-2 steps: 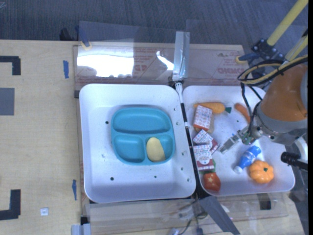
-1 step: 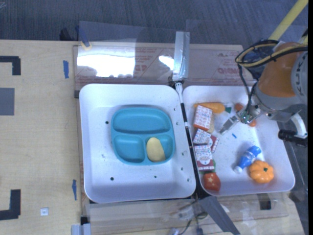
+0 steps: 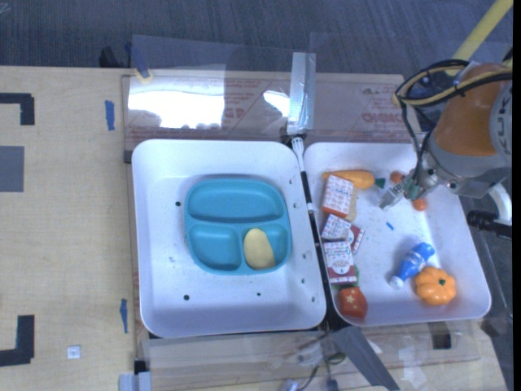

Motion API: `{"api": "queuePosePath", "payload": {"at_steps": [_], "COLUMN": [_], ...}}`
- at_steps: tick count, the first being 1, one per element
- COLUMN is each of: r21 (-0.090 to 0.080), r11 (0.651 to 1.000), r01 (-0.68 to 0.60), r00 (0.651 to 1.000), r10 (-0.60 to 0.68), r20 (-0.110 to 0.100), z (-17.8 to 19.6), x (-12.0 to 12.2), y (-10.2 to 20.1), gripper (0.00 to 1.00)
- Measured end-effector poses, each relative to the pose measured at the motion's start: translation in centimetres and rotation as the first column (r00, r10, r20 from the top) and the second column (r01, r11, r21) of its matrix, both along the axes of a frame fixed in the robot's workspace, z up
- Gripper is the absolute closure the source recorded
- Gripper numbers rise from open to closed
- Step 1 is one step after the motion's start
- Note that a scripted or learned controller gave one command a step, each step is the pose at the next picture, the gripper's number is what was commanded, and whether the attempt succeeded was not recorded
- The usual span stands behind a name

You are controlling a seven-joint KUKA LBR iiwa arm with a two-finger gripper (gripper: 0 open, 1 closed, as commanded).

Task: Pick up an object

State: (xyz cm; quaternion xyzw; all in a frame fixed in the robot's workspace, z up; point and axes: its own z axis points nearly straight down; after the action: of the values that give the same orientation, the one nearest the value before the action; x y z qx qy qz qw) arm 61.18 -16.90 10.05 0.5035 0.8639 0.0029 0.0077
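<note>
The left shallow white bin (image 3: 155,243) held a blue plastic tray with three compartments (image 3: 236,222), and a pale yellow egg-shaped object (image 3: 259,248) lay in the tray's near right compartment. The right shallow white bin (image 3: 464,243) held the loose things: an orange carrot-shaped toy (image 3: 352,178) near its far edge, three red-and-white printed packets (image 3: 338,226) in a line along its left wall, and a red tomato-like ball (image 3: 352,301) in its near left corner. A blue-and-white small bottle (image 3: 411,264) lay tilted toward the near right corner, just beside an orange toy pumpkin (image 3: 434,286). A small red-orange piece (image 3: 419,204) sat by the two-finger gripper (image 3: 396,195), which hung low over the far part of that bin; whether it was parted or closed could not be told. The grey arm with its orange band (image 3: 472,120) entered from the right. Both bins rested on a light wooden bench (image 3: 65,235), with a clear plastic sheet (image 3: 212,96) behind them and grey carpet (image 3: 244,6) beyond.
</note>
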Motion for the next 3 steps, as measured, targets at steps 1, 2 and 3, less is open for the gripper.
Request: {"api": "queuePosePath", "payload": {"at_steps": [1,2,3], "r21": [0.001,0.002,0.002], "r11": [0.955,0.959,0.945], "r01": [0.297,0.284,0.326], "r00": [0.955,0.959,0.945], "r10": [-0.297,-0.284,-0.326], "r20": [-0.019,-0.012,0.0], "z": [-1.4,-1.4,8.3], "x": [5.5,5.6,4.6], "y": [1.9,-0.9,-3.8], "gripper": [1.0,1.0,1.0]}}
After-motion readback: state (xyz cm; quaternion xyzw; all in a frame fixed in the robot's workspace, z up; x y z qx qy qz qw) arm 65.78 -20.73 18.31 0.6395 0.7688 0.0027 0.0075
